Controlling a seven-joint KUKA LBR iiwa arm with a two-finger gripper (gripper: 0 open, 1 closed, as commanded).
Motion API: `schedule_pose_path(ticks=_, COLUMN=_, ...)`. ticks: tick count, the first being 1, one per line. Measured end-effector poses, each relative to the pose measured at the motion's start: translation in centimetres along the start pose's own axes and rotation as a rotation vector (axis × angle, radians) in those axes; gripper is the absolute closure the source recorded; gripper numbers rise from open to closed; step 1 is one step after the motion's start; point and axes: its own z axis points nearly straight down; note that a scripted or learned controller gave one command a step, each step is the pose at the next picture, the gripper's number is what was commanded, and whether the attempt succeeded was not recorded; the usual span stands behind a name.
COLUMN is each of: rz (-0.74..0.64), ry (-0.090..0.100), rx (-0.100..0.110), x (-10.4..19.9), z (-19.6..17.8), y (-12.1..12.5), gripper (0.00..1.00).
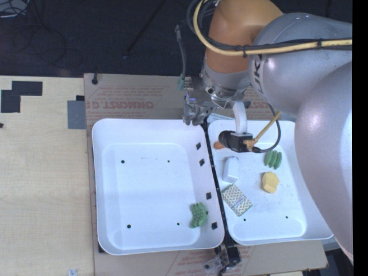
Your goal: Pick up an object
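My gripper (194,115) hangs over the far rim where the two white bins meet. The right bin (290,226) holds a white block (231,168), a checkered flat packet (237,200), a yellow lump (270,182), a green ridged piece (273,158) and a small orange bit (218,145) close below the wrist. A green knobbly object (199,214) lies in the left bin (115,211), near its front right corner. Nothing shows as held.
The grey arm with its orange band (238,22) covers the upper right of the view and overhangs the right bin's far side. Both bins rest on a brown cardboard sheet (138,94) on the pale bench.
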Motion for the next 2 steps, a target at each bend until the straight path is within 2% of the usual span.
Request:
schedule_pose_path(ticks=1, rz=0.009, ry=-0.001, rx=0.008, x=-9.1, z=0.9, y=-3.6, gripper=1.00)
schedule_pose_path(ticks=2, rz=0.002, ry=0.001, rx=0.009, x=-6.3, z=1.6, y=-6.2, gripper=1.00)
